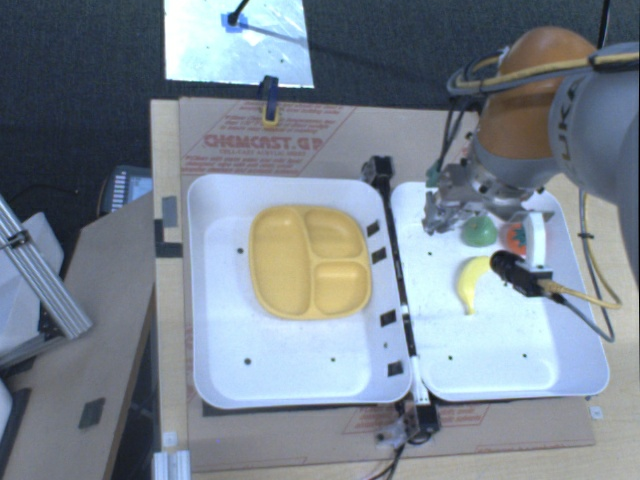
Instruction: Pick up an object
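Left bin point(215, 298): holds a yellow three-compartment plate point(308, 261), lying flat about mid-bin. It is wide and low with no easy edge to take, so I'd skip it.

Right bin point(480, 353): all the small stuff is in its far half, and the near half is bare floor.

Gripper point(437, 220): sits over the far-left part of the right bin, close to the centre divider. Can't tell from this angle if it's wide or narrow. Nothing visibly in it, so I read this as approach, with the pick not yet made.

Candidates:
- Banana point(470, 280): just nearer the camera than the gripper and a bit right, lying flat and curved, with open floor on its left side. Best target, in my view.
- Green rounded object point(480, 232): just right of the gripper. It looks likely to roll or squirt out of a pinch.
- Orange-red object point(515, 238): just beside the green one, near the far-right wall, and partly hidden, so I can't identify it.

Doing it well:
- Commit to the banana.
- Centre over its mid-length.
- Rotate the wrist so the closing axis crosses the short width, not the length.
- Open wide before descent and come straight down.
- Stop just off the floor and close.
- Lift vertically and check that the banana actually comes up.

Risk: an off-centre grip on the curve would make it pivot out.
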Robot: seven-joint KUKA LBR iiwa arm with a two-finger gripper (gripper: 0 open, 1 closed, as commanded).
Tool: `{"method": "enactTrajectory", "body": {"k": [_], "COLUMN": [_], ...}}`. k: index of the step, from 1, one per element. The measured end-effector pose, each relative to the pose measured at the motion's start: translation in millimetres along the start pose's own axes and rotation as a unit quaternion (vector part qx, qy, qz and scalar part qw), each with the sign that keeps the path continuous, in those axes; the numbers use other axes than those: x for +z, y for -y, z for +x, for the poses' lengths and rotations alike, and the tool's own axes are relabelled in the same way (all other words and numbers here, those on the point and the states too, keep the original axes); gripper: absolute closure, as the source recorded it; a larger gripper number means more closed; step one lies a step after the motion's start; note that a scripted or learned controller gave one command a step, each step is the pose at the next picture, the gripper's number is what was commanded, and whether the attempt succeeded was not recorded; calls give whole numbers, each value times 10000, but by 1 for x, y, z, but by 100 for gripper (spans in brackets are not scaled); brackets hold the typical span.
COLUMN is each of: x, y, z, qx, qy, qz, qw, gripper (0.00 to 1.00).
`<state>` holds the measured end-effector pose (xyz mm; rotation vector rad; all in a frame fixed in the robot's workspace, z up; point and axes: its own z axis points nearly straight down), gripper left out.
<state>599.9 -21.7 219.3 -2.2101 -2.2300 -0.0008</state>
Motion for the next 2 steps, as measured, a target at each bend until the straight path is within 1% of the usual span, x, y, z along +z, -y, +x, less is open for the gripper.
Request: {"method": "enactTrajectory", "body": {"k": [1,2], "x": [-4,-12], "y": [10,15], "z": [43,90], "qx": [-2,-5], "qy": [-1,-1], "qz": [-6,-14], "qw": [10000,10000], "gripper": [100,100]}}
